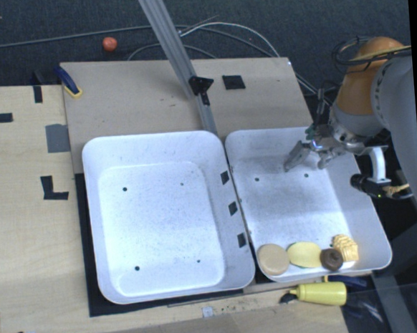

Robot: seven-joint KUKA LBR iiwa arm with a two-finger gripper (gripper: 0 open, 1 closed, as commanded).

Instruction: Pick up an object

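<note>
1. Gripper [307,157] hangs over the right bin's [355,208] far end, fingers spread wide, grasping nothing.
2. Tan disc [273,259], yellow piece [304,254] and brown-yellow lump [338,252] crowd the near rim.
3. Open floor lies between.

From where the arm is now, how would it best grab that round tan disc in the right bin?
Come straight down on the round tan disc, tool fingers across its rim front to back. It lies flat, with the bin wall on its left and a pale yellow oval piece touching its right.
</note>
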